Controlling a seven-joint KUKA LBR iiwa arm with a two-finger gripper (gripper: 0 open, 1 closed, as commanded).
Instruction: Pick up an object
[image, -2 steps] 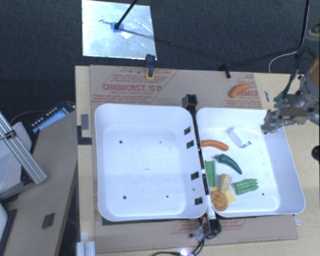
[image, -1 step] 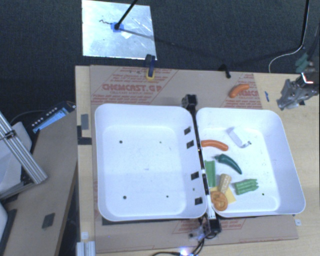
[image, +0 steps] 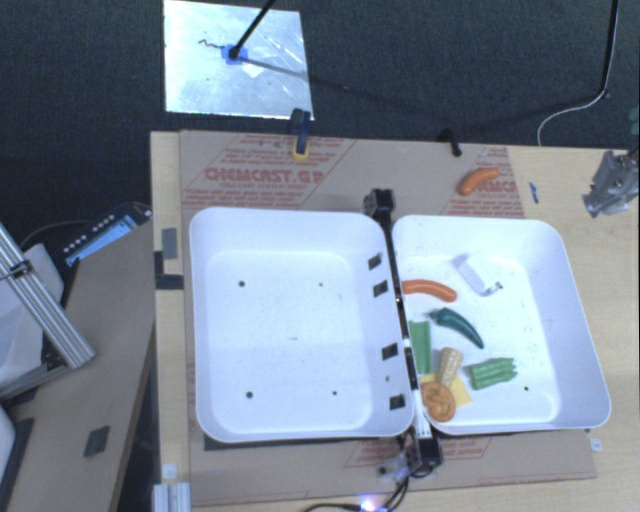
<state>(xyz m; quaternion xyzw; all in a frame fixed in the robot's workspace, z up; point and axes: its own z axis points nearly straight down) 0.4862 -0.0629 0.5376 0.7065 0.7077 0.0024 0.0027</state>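
Apparently idle, the pincer (image: 612, 185) sits at the far right of the camera view, over the bare bench beyond the upper right corner of the right bin (image: 575, 300). It appears as a small grey metal shape cut off by the frame edge, and how far open it is cannot be told. It is apart from every object.

Nearest to it, off to its left and at about the same height, a loose orange sausage (image: 480, 181) lies on the brown cardboard sheet (image: 260, 172), outside both bins.

The rest of the objects lie below and to the left of the pincer, inside the right bin and mostly toward that bin's far side from it. A white piece (image: 478, 275) is the closest of these. Just left of that lies a second sausage (image: 430, 291). Farther down is a dark green pepper (image: 458, 325), with a pale green stick (image: 421, 345) upright beside it against the bin wall. Below them a yellowish corn cob (image: 449, 365) leans next to a bunch of green beans (image: 492, 372), and an orange round slice (image: 438, 400) lies farthest from the pincer, touching the cob's lower end.

The left bin (image: 290, 320) lies well away on the other side, joined to the right bin by black clips (image: 380, 289). Far up and left of the pincer, a silvery sheet (image: 238, 60) rests on the dark floor.
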